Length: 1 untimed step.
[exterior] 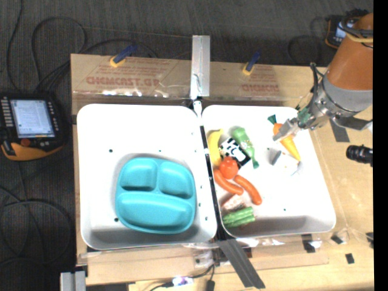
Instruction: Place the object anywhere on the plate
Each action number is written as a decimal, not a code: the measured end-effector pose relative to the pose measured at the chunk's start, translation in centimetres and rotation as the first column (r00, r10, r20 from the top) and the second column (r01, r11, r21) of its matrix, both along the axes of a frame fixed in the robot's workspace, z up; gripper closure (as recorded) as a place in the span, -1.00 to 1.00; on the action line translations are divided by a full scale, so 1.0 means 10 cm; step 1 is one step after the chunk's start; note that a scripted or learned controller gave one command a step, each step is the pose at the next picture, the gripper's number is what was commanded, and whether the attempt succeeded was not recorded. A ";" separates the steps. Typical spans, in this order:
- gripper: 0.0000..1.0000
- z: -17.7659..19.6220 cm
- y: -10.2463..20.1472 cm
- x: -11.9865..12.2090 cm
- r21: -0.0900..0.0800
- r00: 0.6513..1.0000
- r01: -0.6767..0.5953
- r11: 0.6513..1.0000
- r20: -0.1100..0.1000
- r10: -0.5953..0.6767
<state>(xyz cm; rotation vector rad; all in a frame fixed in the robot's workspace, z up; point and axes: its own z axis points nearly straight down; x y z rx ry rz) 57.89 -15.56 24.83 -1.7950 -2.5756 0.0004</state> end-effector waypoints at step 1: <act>1.00 -0.43 0.87 -0.01 -0.001 1.000 0.018 1.000 -0.003 -0.018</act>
